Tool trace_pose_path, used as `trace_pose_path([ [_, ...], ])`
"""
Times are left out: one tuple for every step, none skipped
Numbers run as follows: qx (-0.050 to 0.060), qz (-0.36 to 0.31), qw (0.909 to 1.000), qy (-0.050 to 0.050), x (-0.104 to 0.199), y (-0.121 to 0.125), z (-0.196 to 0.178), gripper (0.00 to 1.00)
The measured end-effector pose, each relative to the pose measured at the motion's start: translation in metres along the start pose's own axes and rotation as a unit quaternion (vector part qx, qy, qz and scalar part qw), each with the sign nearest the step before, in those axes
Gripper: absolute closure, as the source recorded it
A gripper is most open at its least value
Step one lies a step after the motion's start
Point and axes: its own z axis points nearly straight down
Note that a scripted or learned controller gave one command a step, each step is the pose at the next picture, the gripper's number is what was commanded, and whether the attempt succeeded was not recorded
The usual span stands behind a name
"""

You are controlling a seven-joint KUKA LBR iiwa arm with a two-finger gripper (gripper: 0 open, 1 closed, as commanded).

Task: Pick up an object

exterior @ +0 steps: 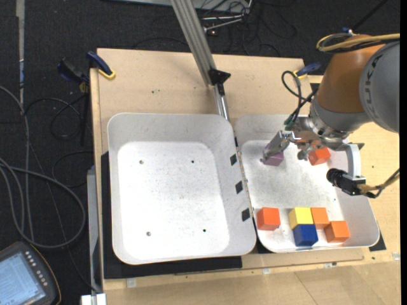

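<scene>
Hand (294, 150) over right bin (280, 246), grip state cannot be told, purple block (274, 160) beneath, 5 blocks (305, 225) lower right

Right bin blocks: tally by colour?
Orange blocks: 4, at and, the last beside the gripper
Yellow block: 1
Blue block: 1
Purple block: 1
Total: 7, all in the right white bin
</scene>
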Motion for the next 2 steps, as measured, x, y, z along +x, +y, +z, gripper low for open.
trace_pose_path([
  [0.000,0.000,1.0000,0.000,0.000,-0.005,0.044,0.00],
  [-0.004,0.000,1.0000,-0.001,-0.001,-0.003,0.031,1.00],
])
